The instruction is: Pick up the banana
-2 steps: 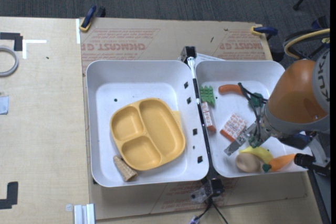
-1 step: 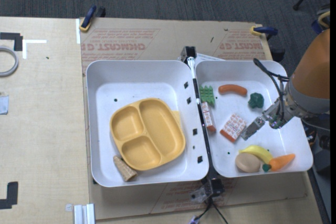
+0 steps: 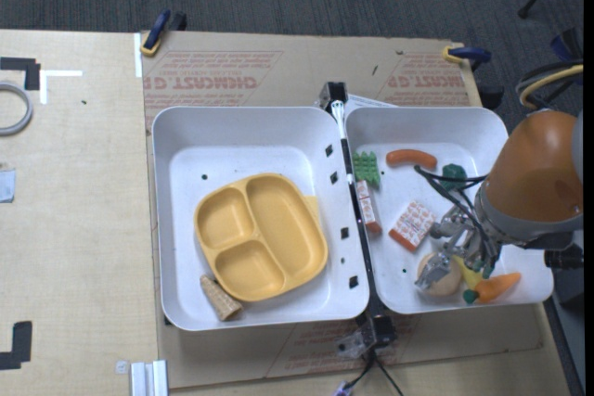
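The hand [image 3: 452, 248] is down low in the near right corner of the right bin [image 3: 405, 127], hanging under the arm's orange band [image 3: 543, 167], and whether it is spread or pressed together I cannot tell, the metal parts blur into each other. Right below it sits a pale rounded item [image 3: 436, 278], and a patch of yellow just beside that, possibly the banana [image 3: 470, 270], is tucked against the hand. A carrot [image 3: 497, 287] lies by the bin's near wall. Further out are a red-and-white packet [image 3: 411, 225], a sausage [image 3: 410, 159], a green block [image 3: 366, 168]. Over in the left bin [image 3: 232, 130] rests a yellow divided plate [image 3: 260, 236] with a cork-like piece [image 3: 219, 297] at its near edge, all on the tabletop [image 3: 74, 218].
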